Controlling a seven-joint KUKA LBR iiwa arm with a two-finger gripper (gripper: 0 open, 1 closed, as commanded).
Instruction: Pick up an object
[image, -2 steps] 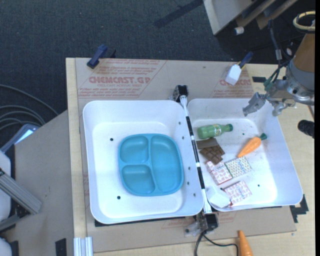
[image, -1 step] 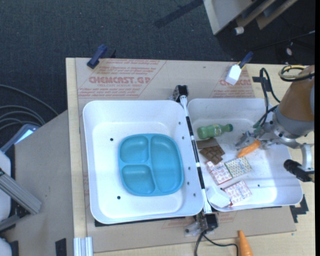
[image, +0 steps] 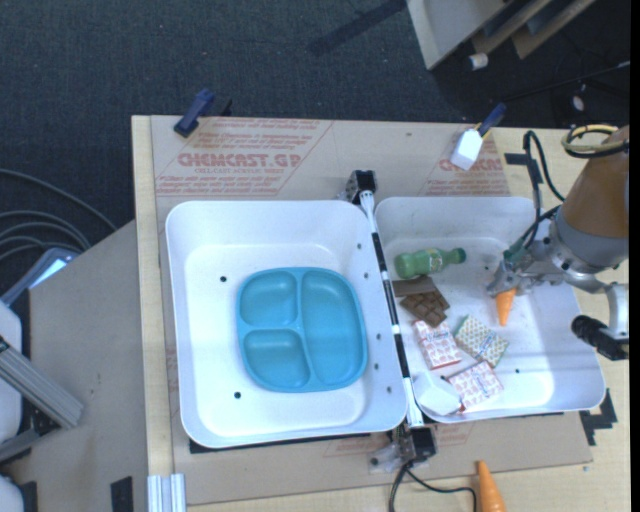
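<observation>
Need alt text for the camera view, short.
A grey and orange robot arm reaches from the right into the right white bin, its gripper over an orange carrot among a green bottle, a brown bar and small packets. The left white bin holds a blue divided tray.

A single fixed camera looks down from above the worktop (image: 300, 150) at a slant, set back enough to take in both white bins whole. The left bin (image: 190, 300) sits about mid-frame and the right bin (image: 560, 380) reaches toward the right side, where the arm (image: 600, 205) enters. Dark floor fills the far strip above the worktop, and the near edge of the worktop runs along the bottom.
</observation>
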